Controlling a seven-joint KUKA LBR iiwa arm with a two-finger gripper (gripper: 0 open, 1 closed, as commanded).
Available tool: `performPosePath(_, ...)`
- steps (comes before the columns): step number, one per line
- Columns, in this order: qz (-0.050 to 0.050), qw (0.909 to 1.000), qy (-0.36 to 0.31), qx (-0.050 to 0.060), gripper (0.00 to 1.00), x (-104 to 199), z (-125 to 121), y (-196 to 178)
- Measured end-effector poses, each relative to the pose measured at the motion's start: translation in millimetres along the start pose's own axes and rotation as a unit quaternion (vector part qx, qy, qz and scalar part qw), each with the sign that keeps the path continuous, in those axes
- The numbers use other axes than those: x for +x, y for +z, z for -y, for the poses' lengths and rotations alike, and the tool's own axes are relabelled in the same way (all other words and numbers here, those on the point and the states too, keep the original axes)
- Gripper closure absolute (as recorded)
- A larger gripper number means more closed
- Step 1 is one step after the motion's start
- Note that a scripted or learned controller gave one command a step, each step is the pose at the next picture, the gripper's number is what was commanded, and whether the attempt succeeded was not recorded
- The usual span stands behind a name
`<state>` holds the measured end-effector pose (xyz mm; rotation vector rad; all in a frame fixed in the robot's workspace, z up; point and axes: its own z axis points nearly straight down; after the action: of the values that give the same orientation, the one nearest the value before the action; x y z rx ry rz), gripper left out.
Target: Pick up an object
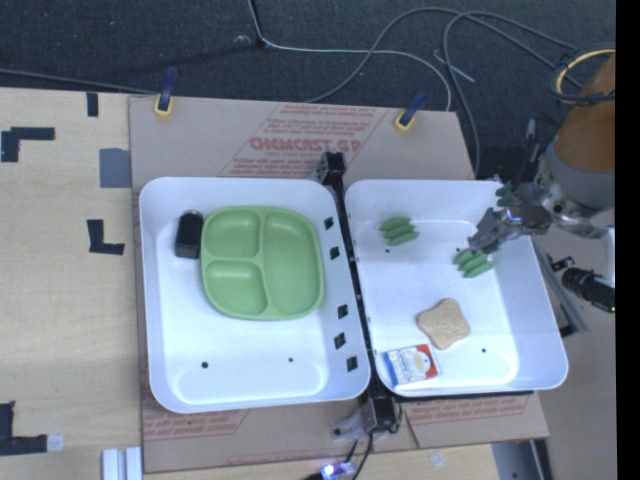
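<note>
The claw point(487, 240) hangs over the right bin point(520, 368) at about 2 o'clock within it, its tip just above a small green pod-shaped piece point(472, 262). Whether it is released or clenched I cannot tell; its tip is a dark blur against the white floor, and nothing can be made out in its grip.

The main risk, as I judge it, is a closing on nothing. The green piece is low and narrow, lying flat on the bin floor, so a descent slightly off centre would nudge it aside rather than catch it. It also sits near the bin's 3 o'clock wall, where it could be pushed against the slope and slip out.

The piece looks like a short bundle of ridged green beans, lying slantwise. A similar green bundle point(398, 231) lies towards 11 o'clock in the same bin, a tan biscuit-like slice point(443, 324) near the middle, and a small printed packet point(411, 365) at 7 o'clock.
</note>
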<state>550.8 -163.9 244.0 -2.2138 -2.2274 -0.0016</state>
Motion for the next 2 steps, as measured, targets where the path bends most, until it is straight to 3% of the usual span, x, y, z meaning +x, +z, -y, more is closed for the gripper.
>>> performPosePath(1,0.000,1.0000,0.001,0.001,1.00,48.1,15.2,2.0)
performPosePath(2,0.000,1.0000,0.000,0.001,1.00,95.0,11.5,6.0)
